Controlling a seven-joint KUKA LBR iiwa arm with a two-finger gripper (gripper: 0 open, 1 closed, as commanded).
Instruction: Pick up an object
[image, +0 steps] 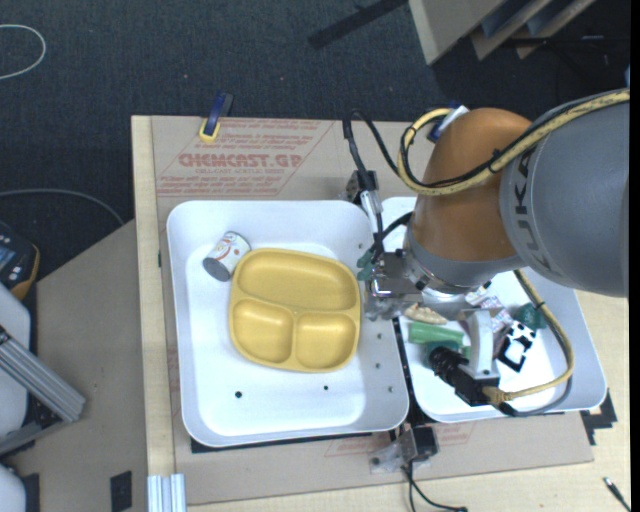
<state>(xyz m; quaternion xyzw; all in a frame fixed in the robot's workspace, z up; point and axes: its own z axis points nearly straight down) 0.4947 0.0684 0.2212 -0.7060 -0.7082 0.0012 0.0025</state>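
So, the possible pick-ups: a yellow plate (295, 305) with three sections sits near the middle of the left bin (190, 330), a bit toward 12 o'clock, with the big section on the 12 side and the two small ones on the 6 side. There's nothing in it. A little cup (227, 254) lies tipped on its side right up against the plate's 10 o'clock corner, dark open end facing roughly 8 o'clock. In the right bin (575, 370) there's a green piece (432, 335) near the 9 o'clock wall and a black-and-white thing (516, 348) around the middle, plus some pale scraps between them that I honestly can't make out. The gripper (393, 290) is at 3 o'clock from the plate, low over the seam where the two bins meet, just at 11 o'clock from the green piece. The arm (470, 215) sits right over it and covers most of the right bin's 12 o'clock half, so I can't tell whether it's released, clenched or grasping anything. Both bins sit on a cardboard sheet (250, 160) with red print, and a small blue-and-yellow clip (213, 120) lies at its 11 o'clock edge.
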